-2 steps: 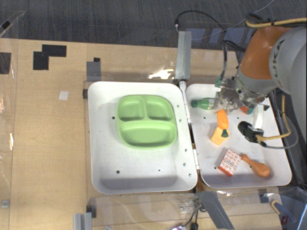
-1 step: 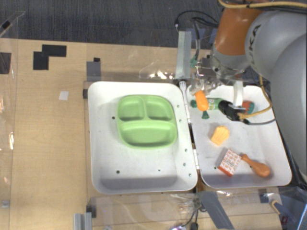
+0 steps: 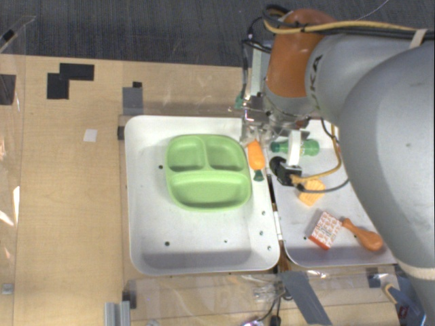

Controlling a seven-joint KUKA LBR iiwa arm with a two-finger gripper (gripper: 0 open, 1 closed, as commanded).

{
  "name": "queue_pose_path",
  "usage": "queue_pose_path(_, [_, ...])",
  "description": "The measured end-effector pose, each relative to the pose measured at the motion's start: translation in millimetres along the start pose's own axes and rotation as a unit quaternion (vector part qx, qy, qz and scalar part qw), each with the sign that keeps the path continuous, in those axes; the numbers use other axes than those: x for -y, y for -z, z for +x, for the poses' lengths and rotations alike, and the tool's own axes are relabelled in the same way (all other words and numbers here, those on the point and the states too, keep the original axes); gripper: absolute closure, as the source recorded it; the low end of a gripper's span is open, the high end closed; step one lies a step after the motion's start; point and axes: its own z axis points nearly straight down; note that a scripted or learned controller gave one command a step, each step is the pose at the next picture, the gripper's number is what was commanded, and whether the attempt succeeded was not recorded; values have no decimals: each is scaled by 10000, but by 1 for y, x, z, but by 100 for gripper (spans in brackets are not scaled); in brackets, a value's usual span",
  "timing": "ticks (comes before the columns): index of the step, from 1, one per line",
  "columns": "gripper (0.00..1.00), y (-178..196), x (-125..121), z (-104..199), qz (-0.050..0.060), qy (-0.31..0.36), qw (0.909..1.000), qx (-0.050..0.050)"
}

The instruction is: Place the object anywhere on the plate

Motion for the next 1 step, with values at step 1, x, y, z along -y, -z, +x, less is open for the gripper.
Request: queue_pose_path(1, [0, 0, 0, 0, 1, 2, 10000, 1])
